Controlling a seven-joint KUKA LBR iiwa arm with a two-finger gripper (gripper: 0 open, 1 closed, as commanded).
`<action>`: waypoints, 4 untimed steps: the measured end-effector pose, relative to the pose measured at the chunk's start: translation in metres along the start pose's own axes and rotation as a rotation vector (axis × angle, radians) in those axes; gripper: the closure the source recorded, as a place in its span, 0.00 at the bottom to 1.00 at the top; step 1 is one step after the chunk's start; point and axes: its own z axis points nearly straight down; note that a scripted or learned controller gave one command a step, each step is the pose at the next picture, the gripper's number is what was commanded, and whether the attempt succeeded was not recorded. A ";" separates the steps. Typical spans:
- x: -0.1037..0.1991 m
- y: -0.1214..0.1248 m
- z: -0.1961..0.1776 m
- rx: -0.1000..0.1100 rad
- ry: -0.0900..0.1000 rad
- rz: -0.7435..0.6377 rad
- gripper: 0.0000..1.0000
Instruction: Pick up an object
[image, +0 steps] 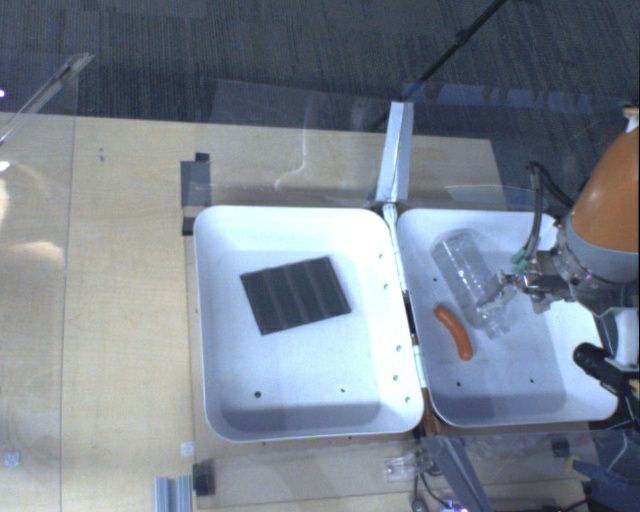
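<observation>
- Sausage (453, 331): orange, lying in the right bin (520, 400), just left of a clear bottle (470, 275).
- Left bin (300, 410): holds a dark ribbed mat (296, 294); no legible writing.
- Gripper (512, 283): beside the bottle; finger state cannot be told.

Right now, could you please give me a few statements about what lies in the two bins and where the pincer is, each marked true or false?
1. A dark grey ribbed rectangular mat lies in the left white bin. True.
2. A small orange sausage-shaped object lies in the left bin. False: it lies in the right white bin.
3. A clear plastic bottle lies on its side in the right bin. True.
4. The pincer hangs over the left bin. False: it is over the right bin, at the clear bottle's right side.
5. The orange object rests on top of the ribbed mat. False: they lie in different bins.
</observation>
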 end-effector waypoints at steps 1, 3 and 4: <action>0.025 0.008 0.120 0.001 0.000 -0.083 0.00; 0.013 0.014 0.128 -0.022 0.000 0.018 1.00; 0.066 0.048 0.047 -0.003 0.000 0.163 1.00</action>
